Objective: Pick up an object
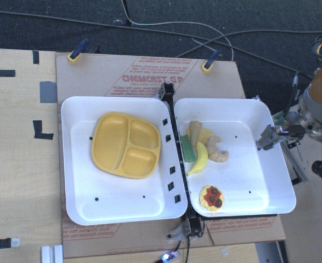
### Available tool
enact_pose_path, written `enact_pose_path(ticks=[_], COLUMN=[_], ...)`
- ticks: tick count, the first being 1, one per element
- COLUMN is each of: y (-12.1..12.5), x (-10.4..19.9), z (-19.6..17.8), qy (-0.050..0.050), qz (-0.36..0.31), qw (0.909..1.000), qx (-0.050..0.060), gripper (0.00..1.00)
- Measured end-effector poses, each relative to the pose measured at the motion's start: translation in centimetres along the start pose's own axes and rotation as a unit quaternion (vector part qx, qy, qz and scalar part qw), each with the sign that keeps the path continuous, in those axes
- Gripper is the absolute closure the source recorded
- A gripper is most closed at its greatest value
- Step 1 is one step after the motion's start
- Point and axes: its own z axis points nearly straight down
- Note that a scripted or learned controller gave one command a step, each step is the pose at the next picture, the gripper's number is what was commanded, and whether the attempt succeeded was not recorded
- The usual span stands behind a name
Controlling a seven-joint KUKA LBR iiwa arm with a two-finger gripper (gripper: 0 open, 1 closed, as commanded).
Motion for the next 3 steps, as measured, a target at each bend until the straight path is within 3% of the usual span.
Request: enact_pose_path(ticks=[3], y=[0.6], x=[15.3], z=[3.6], qy=[0.001], qz=[-0.002], qw=[1.0], qx=[0.003], gripper=[1.0])
